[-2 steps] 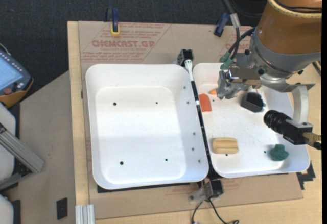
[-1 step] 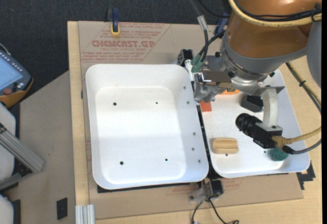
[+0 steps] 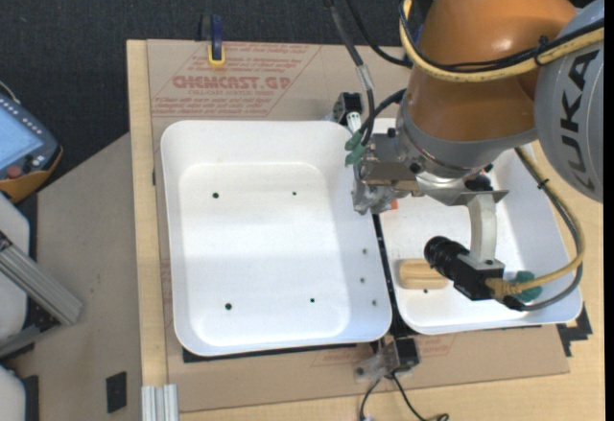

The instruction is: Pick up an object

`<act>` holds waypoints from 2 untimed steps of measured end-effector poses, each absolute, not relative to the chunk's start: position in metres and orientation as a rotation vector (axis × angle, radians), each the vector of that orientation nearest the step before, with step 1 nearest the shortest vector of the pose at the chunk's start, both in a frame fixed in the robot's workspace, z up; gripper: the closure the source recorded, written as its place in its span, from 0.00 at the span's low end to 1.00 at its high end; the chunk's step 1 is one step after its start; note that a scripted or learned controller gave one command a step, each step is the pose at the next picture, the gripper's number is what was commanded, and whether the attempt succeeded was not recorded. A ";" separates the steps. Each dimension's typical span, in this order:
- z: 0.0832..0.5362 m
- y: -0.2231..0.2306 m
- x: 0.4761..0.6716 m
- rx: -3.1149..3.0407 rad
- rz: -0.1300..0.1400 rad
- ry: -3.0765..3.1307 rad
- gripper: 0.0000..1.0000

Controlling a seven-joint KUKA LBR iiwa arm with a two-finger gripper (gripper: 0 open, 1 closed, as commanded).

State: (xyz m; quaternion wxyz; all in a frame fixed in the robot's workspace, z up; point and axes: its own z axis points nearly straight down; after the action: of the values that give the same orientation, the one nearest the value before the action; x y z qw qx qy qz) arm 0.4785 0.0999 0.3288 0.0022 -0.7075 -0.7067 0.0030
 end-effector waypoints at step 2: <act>0.401 0.127 0.479 -2.221 0.000 -2.222 0.00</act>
State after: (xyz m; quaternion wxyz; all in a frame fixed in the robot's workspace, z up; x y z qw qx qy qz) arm 0.4793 0.1273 0.4010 0.0000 -0.7068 -0.7074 0.0001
